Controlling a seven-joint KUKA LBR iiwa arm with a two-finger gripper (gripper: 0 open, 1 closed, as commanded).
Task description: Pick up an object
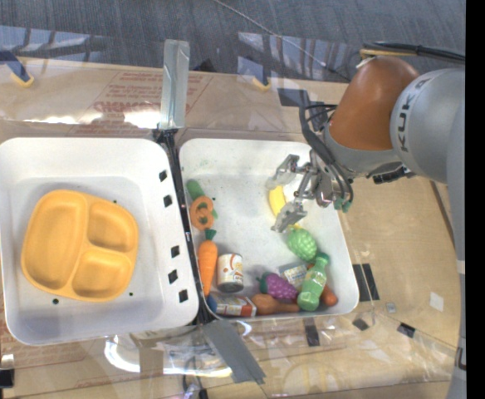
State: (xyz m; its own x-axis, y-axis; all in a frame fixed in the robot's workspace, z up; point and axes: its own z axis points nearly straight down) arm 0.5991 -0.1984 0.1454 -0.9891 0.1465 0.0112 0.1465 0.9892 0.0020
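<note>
Cardboard-covered counter (76,106): claw (291,191) spread wide over the yellow toy (276,199) (probably light, slippery plastic); I would pinch its middle.

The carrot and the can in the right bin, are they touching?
Touching. The camera view shows the carrot lying right against the left side of the can, with no white bin floor visible between them.

"KUKA" on the arm (425,123)
</note>
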